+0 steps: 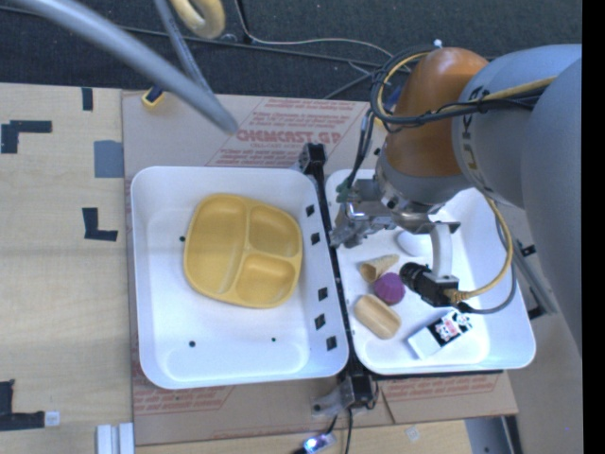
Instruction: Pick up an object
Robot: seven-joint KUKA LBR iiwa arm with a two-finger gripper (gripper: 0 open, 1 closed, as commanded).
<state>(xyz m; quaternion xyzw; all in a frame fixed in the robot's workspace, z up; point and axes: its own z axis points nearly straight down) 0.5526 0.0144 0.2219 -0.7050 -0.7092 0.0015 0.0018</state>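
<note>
Two white bins sit side by side; the left bin (161,348) bears one yellow divided plate (243,250), the right bin (501,348) one cone (378,269), one purple ball (388,289), one bread roll (376,317) and one small carton (440,333). The arm (444,112) hangs over the right bin's far end, hiding it; I cannot tell the state of the gripper (364,220).

arm (529,112): grey, extended in from the right | orange band (437,112): seen above wrist | gripper (364,218): pointed downward
</note>
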